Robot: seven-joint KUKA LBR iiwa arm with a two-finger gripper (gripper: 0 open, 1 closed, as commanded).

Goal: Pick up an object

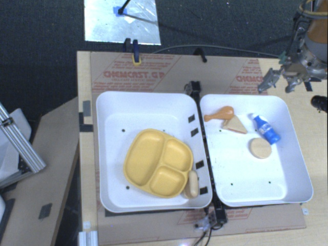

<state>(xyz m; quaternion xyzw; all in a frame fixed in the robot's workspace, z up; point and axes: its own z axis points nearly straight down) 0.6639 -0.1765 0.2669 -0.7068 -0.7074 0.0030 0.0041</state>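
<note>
From the one camera above the bench we count two shallow white plastic bins, the left bin [110, 137] and the right bin [292, 152], touching along a dark middle seam.

In the left bin we count two things: one yellow plastic tray with three compartments [159, 163], lying flat near the middle, and one small pale beige bread-roll-shaped piece [192, 184] touching the tray's lower right corner, beside the seam.

In the right bin we count four things, all in its upper half: one orange toy drumstick [220, 114], one tan wedge-shaped slice [235, 125] just below and touching it, one small blue bottle with a white cap [265, 128] lying on its side, and one round beige disc [260, 148] just below the bottle.

The grey metal two-finger gripper [279, 81] hangs beyond the right bin's far right corner, its fingers spread apart and holding nothing, well apart from every object.
</note>
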